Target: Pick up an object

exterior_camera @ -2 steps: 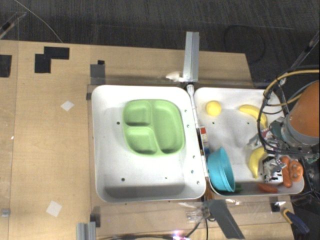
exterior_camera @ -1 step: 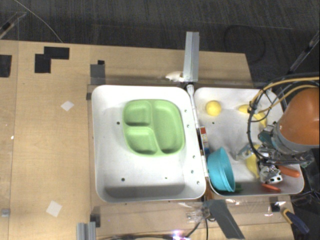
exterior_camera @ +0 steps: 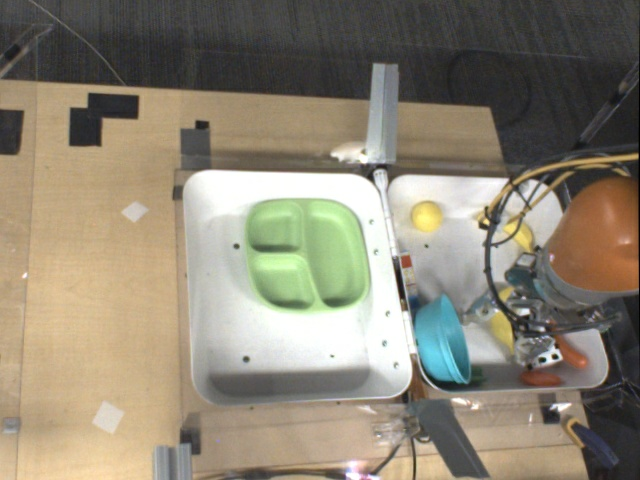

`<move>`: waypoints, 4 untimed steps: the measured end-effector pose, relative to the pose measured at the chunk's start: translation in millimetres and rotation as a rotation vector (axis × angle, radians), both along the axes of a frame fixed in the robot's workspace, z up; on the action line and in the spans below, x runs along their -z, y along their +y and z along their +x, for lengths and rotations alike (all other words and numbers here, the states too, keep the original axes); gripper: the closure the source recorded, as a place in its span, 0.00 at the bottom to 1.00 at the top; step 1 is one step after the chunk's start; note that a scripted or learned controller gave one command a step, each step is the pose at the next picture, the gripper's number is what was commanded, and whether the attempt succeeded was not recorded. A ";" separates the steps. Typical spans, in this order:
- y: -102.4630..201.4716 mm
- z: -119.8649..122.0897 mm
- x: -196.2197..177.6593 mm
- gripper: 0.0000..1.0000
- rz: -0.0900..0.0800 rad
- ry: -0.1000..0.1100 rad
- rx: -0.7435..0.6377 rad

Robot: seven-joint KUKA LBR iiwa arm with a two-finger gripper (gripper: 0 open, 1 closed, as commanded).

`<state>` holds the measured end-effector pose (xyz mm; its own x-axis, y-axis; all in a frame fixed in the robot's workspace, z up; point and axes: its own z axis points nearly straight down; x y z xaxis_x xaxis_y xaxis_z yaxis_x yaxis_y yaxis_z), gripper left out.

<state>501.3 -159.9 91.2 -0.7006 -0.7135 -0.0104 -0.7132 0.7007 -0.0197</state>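
The arm (exterior_camera: 590, 243) reaches in over the right bin (exterior_camera: 450, 190), its orange band hanging above the bin's near right part, and the hand (exterior_camera: 528, 340) is lowered among the clutter there; cables and wrist parts crowd it, so I cannot tell whether it is released or clenched, and nothing can be seen gripped in it. The likeliest targets lie close around it: a yellow piece (exterior_camera: 503, 330) just beside it toward the bin's middle, and an orange-red, carrot-like piece (exterior_camera: 545, 376) against the bin's near wall. A blue bowl (exterior_camera: 441, 340) lies tipped on its side in the near left corner of this bin, leaning toward the wall shared with the other bin, which probably leaves its rim awkward to pinch from above. A yellow ball (exterior_camera: 427, 216) sits alone toward the far left corner, well apart from the hand, with another yellow object (exterior_camera: 515, 233) partly hidden behind the cables near the far wall. The left bin (exterior_camera: 215, 298) carries a green divided tray (exterior_camera: 305, 253) lying flat near its centre. Judging by the low pose, the arm seems to be at the grasp attempt itself, with the lift not yet made.
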 end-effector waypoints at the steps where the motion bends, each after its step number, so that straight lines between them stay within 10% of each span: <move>1: 26.5 -1.7 -0.2 0.00 0.001 -0.001 -0.013; 2: 70.8 -3.5 -0.4 0.00 0.001 -0.003 -0.064; 3: 37.4 0.0 -0.3 0.00 -0.003 -0.003 -0.424; 4: 3.5 -8.0 0.4 0.00 -0.015 0.003 -1.162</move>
